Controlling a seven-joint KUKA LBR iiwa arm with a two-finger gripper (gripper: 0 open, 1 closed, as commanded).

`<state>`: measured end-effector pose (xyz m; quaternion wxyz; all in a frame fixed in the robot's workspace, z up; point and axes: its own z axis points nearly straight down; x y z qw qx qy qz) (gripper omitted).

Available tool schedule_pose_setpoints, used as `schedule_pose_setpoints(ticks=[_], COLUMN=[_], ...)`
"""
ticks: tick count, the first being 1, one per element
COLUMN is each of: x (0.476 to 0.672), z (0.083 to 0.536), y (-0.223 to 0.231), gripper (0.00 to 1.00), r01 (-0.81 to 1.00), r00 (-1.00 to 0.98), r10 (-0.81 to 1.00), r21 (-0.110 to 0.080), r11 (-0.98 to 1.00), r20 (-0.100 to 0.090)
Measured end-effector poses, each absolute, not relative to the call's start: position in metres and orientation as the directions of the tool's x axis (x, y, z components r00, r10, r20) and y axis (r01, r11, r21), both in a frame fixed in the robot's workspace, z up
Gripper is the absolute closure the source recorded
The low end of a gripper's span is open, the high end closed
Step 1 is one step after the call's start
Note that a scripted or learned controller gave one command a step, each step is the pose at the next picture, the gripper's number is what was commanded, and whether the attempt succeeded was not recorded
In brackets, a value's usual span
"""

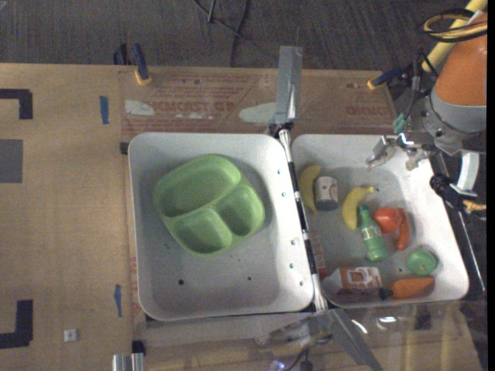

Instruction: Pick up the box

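Observation:
The box (357, 277) is a small orange and white carton lying flat along the near wall of the right bin (456, 242). An orange carrot (412, 287) lies just to its right, and a green bottle (372, 236) just beyond it. My gripper (395, 154) hangs over the far right part of the same bin, well away from the box. Its metal fingers (377, 154) are spread open with nothing between them.
The right bin also holds two bananas (308, 186) (355, 205), a small can (326, 192), a red-orange item (393, 222) and a green apple (421, 262). In the left bin (147, 277) sits a green divided plate (209, 203). A metal divider post (288, 91) stands behind the bins.

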<state>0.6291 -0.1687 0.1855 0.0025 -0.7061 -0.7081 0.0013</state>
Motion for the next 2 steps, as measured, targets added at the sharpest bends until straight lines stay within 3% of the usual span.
schedule_pose_setpoints(ticks=[1,2], x=[0.574,0.481], z=[0.228,0.291], y=[-0.224,-0.202], gripper=[0.00,0.00], r01=[0.996,0.768], r00=[0.092,0.640], r10=[0.996,0.768], r21=[-0.007,-0.009], r11=[-0.092,-0.640], r20=[0.002,-0.004])
